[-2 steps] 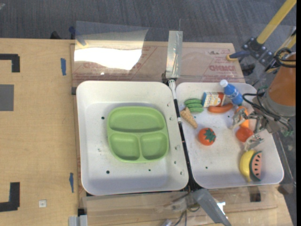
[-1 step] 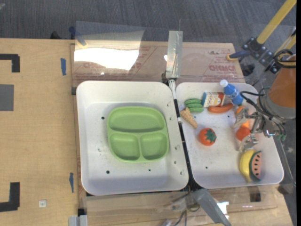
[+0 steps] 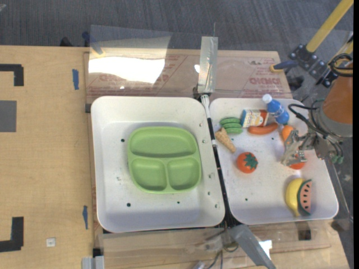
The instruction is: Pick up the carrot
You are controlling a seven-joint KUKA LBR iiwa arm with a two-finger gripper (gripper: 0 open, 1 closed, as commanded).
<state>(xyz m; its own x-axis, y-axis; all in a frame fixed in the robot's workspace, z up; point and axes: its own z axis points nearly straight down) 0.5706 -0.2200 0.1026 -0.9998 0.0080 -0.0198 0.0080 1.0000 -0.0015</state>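
A: Camera view, quick pass. Two white bins side by side. The left bin (image 3: pixel 106 150) has a green divided plate (image 3: pixel 165 158) in the middle. The right bin (image 3: pixel 263 198) has all the toy food.

B: Carrot?

A: I'd call the carrot (image 3: pixel 286 132) the small orange piece at the upper right of the right bin, just above the gripper (image 3: pixel 294 153). There's a second orange bit under the gripper tip, can't tell if it's the same thing or another toy. Blurry there.

B: Gripper state?

A: It's low over the right side of the right bin, fingers pointing down. I cannot tell whether they're wide or narrow; it's a metallic smear with cables. Nothing visibly between them, so I'm not calling a hold.

B: Clutter?

A: Plenty. A red-orange sausage (image 3: pixel 262 130) is just left of the carrot, with a small carton (image 3: pixel 253 117) and a blue bottle (image 3: pixel 276 110) above it. Green pea pod (image 3: pixel 231 125) and an ice-cream cone (image 3: pixel 225 140) sit near the divider. Tomato (image 3: pixel 247 162) at bin centre, banana (image 3: pixel 292 194) and watermelon slice (image 3: pixel 305 196) touching at lower right.

B: Risks?

A: My guess: wrong-object grab. The sausage is close in colour and close by, so a slightly offset close catches it instead. The carrot is small and near the bin's right wall, so fingers could pinch its tip and squirt it away, or clip the wall. The orange bit under the tip could get pushed.
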